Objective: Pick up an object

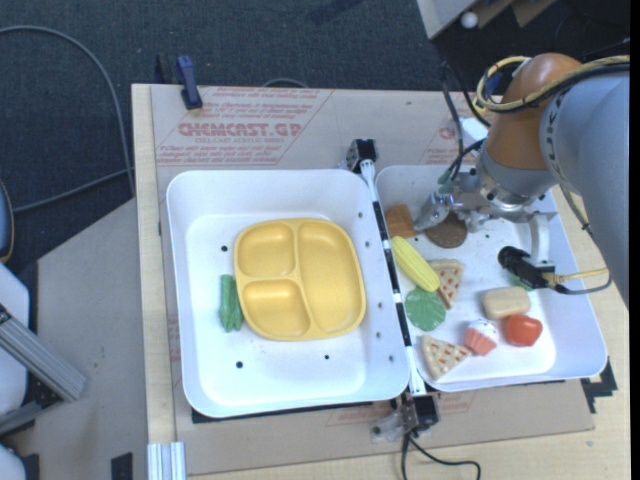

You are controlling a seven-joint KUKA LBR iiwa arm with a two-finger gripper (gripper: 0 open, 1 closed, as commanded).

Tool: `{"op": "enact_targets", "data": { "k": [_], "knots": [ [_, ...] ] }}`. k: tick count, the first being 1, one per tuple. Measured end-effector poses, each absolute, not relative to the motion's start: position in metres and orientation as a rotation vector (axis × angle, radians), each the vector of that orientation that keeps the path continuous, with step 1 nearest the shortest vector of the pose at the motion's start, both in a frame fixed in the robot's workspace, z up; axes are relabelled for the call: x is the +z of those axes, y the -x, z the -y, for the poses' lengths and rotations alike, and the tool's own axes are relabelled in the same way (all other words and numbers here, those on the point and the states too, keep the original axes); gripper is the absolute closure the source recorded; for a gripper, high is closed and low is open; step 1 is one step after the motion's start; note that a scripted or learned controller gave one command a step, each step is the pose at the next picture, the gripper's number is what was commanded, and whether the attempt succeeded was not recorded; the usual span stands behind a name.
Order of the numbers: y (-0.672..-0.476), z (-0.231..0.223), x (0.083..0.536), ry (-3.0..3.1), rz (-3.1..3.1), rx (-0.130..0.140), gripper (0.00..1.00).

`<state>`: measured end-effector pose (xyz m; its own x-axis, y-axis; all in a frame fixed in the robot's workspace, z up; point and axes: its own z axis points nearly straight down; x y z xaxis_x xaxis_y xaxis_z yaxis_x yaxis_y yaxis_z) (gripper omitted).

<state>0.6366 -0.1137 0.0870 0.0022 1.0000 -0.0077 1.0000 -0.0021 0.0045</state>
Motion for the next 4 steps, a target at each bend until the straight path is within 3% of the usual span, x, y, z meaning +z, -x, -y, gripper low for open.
{"op": "enact_targets", "data": {
  "k": [1, 2, 3, 4],
  "knots": [
    [-0.638, 0.111, 0.098, -2.217, -2.215, 0.004, 1.00],
    [-0.590, 0.142, 0.154, -2.223, -2.221, -0.002, 1.00],
    [-0.590, 0.142, 0.153, -2.223, -2.222, -0.001, 0.00],
    [-0.625, 0.119, 0.085, -2.221, -2.221, -0.001, 0.00]
  ]
}}
